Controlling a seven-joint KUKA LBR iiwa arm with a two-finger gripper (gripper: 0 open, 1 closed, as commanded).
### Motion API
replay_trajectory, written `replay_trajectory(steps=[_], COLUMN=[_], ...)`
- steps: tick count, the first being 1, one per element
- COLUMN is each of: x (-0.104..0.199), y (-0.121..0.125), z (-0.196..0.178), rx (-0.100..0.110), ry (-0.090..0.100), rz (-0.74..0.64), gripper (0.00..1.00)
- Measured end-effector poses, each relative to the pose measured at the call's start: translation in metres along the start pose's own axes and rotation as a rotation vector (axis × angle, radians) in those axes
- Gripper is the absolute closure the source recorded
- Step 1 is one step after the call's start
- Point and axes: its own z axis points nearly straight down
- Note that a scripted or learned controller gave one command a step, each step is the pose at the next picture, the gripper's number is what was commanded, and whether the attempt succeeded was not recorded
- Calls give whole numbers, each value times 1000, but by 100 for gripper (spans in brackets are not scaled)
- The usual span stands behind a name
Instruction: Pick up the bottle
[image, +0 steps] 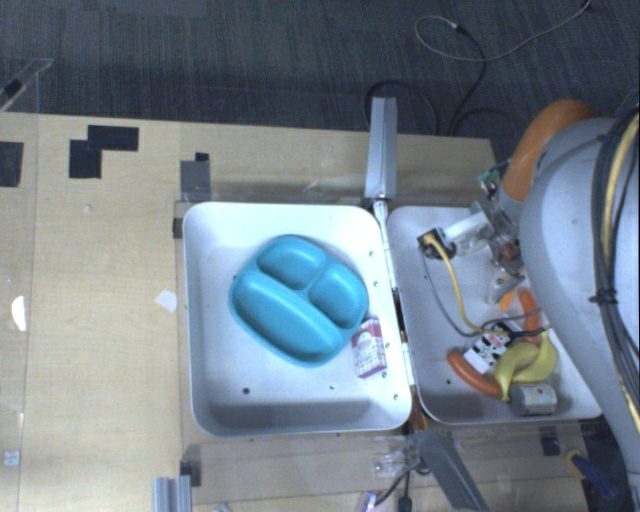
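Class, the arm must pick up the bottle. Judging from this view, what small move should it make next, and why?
Probably a sideways move toward the left bin. The bottle lies there on its side, beside the blue divided plate and close to the bin's right wall, while the gripper hangs over the right bin, away from the bottle.

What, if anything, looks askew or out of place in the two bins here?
The small bottle lies on its side in the left bin, wedged between the blue divided plate and the bin's right wall. The plate sits skewed to the bin's edges. In the right bin, toy items are piled in one corner. No spill visible.
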Motion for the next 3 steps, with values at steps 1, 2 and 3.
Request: replay_trajectory(steps=[1, 2, 3], x=[8, 12, 46], y=[-36, -37, -153], z=[0, -14, -100], rx=[1, -1, 2], ry=[0, 8, 1], rz=[75, 63, 114], gripper=[0, 100, 100])
